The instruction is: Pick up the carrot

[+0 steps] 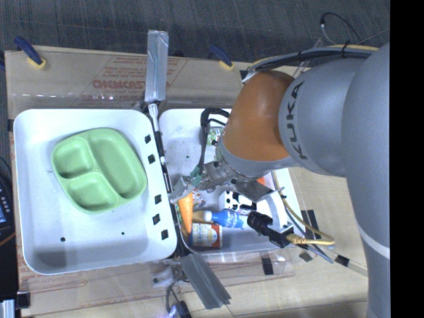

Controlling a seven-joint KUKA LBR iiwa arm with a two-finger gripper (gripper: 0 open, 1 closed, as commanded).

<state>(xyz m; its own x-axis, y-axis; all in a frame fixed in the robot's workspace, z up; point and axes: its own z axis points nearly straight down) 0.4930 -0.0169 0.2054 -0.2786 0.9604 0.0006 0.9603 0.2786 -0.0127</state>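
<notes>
Small orange plastic carrot (186, 210) near right white bin's (173, 132) left wall; two-finger gripper (207, 177) just above-right, finger state untellable. Descend centred, avoid wall, bottles.

An orange carrot (186, 210), a pale green divided plate (99, 169), white bins (26, 197), a grey-and-orange arm (291, 121).

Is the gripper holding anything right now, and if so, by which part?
Cannot be told: the arm's wrist hides the gripper. The carrot lies in the right bin.
</notes>
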